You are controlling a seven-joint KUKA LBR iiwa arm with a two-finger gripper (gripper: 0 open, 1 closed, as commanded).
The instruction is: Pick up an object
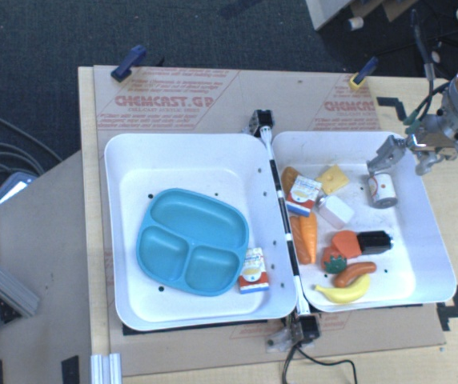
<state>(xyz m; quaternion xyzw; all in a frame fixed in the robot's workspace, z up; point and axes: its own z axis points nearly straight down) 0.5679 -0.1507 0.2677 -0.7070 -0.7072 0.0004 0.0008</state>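
Reaching in over the far right corner of the right bin (441, 250), the gripper (383, 176) hangs with its fingers closed on a small white can with a red mark (382, 190), which sits between them just above the bin floor. Nearer the bin's left wall lie a carrot (307, 237) and a banana (343, 292), while a blue divided plate (190, 242) rests in the left bin (121, 214).

Bright even overhead light, soft short shadows, mild glare on white bins (125, 214), slightly soft focus
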